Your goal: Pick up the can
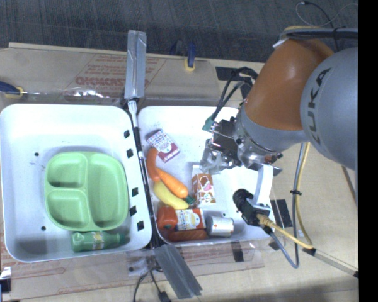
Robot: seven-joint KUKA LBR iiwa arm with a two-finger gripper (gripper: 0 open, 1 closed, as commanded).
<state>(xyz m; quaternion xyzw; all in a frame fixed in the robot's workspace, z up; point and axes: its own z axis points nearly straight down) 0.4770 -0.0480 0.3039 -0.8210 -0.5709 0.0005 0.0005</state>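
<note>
Nearest the camera, along the front wall of the right bin [176, 115], the can [221, 226] lay on its side, silvery, with its end facing right. Touching it on the left was a red bottle [179, 221] with a pale label, also lying down. In the left bin [12, 168], a green bottle [98, 240] lay along the front wall, just below a green divided plate [87, 190] that took up the middle of that bin.

Further back in the right bin, a yellow banana [169, 197] rested just above the red bottle, with an orange carrot [172, 182] lying across it and a second orange piece [151, 163] against the bin's left wall. A small carton [203, 188] with a brown and white print stood just right of the carrot. Beyond these, a small purple and white packet [162, 145] lay near the dividing wall.

The gripper [212, 161] hung over the right bin just above the carton, well apart from the can. Whether its fingers were spread or closed could not be told, and nothing was seen between them. The grey arm [327, 106] with its orange band [283, 83] reached in from the right, covering the bin's far right corner.

Behind both bins lay a brown cardboard sheet [82, 68] with red print, and a grey metal clamp [136, 65] stood at the joint between the bins
</note>
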